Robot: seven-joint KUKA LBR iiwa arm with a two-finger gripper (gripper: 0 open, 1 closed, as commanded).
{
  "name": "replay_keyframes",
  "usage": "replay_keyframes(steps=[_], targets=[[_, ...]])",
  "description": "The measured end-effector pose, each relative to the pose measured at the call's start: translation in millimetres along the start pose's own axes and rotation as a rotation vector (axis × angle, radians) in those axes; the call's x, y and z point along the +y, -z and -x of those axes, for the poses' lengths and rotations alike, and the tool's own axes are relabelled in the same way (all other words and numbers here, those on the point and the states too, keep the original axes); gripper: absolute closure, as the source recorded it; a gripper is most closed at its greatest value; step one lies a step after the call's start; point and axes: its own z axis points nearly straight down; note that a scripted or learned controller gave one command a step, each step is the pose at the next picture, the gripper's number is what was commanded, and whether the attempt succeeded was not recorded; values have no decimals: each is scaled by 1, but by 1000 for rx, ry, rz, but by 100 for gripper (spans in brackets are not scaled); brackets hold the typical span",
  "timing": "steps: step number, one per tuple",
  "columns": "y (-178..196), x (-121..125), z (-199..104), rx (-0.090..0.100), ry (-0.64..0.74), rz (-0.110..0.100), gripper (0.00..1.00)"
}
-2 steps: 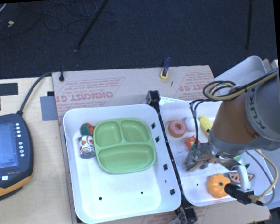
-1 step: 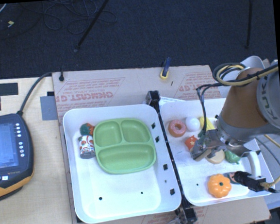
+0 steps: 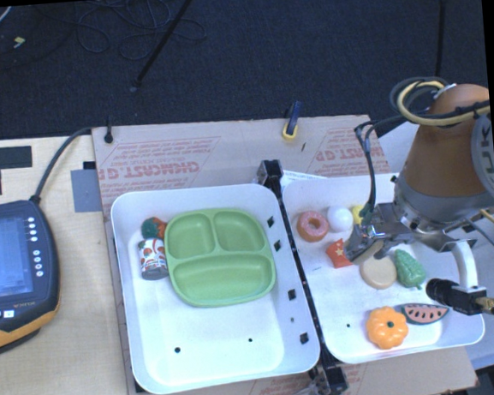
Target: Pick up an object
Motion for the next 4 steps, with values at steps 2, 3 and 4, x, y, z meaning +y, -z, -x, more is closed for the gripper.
replay_keyframes(steps=[2,3,4], targets=[[17,-10,-45,3,4,-8,100],[23,-12,-95,2,5,-7,100],[23,-12,-146,2,5,-8,100]])
